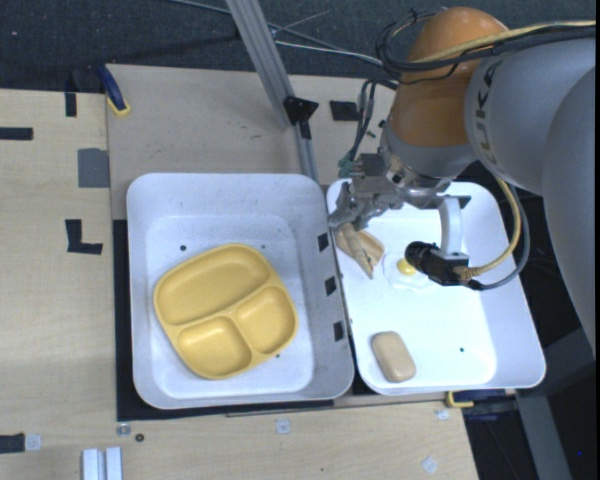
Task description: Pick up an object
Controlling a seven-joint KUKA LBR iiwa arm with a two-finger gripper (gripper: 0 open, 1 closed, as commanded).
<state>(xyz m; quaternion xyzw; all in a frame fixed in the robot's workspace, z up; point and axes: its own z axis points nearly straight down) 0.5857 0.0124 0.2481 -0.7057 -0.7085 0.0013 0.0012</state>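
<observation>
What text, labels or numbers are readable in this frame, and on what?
None readable.
Yellow divided tray in the left bin: no print.
Tan block in the right bin: no marking.
Arm's orange band: plain.
Black tape marks on the bench: shapes, not characters.

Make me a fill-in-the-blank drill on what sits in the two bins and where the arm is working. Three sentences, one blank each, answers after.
1. The divided yellow tray lies in the ____ bin.
2. The tan bread roll rests near the front edge of the ____ bin.
3. The tray has ____ compartments.
The end effector is over the right bin's back left corner, above a pale brown object.

Missing words: left; right; three
</observation>
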